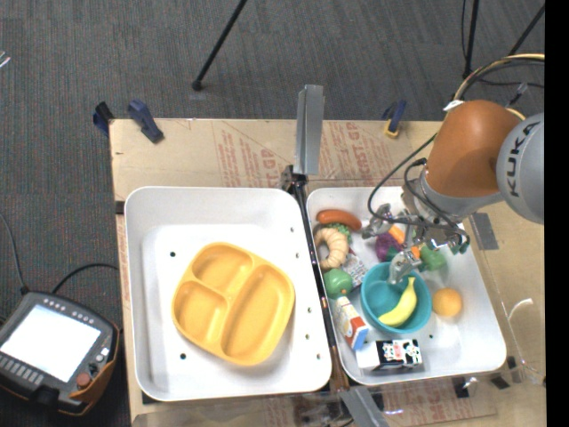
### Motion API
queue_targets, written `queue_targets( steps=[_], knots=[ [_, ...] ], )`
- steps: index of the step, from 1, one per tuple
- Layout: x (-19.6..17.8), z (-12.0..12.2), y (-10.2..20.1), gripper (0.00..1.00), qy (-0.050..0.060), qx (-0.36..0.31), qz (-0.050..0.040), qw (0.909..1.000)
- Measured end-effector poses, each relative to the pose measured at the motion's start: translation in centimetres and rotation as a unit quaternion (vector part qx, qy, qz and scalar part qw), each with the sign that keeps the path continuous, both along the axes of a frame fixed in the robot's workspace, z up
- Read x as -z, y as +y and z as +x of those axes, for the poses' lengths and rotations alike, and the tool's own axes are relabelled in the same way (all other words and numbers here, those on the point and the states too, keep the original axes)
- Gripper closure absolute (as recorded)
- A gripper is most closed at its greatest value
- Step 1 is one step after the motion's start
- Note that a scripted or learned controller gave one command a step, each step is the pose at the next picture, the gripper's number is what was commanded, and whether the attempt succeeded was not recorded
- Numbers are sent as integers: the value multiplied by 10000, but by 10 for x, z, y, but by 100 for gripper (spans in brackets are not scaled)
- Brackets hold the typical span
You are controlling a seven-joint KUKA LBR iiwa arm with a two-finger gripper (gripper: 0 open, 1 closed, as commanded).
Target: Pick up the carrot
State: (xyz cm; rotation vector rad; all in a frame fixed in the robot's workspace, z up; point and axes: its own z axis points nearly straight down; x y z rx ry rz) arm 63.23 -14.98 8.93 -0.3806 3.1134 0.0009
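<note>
Overhead slant view of the bench. The arm (469,149) is reaching in from the right and is hanging its gripper (413,244) low over the far half of the right bin (487,285), just beyond the rim of the blue bowl (377,308) that is holding a banana (401,304). The carrot (397,233) is showing as a small orange patch just beside the gripper on its left, pressing against a purple toy (385,245) and largely covered by the wrist hardware. A green piece (433,257) is lying on the gripper's other side; if it is the carrot's top, the long axis is running left to right directly beneath the tool, but this cannot be confirmed. Whether the gripper is parted or closed cannot be told, and nothing is visibly being held. The coming move is therefore likely calling for a slight shift leftward, not a long reach.
</note>
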Motion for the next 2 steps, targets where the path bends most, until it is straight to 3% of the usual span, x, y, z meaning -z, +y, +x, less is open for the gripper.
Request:
queue_targets(
  steps=[1, 2],
  knots=[
    [-12, 2, 0, 100, -26, 6, 0, 10000],
    [-120, 15, -34, 100, -41, 984, -11, 9951]
  ],
)
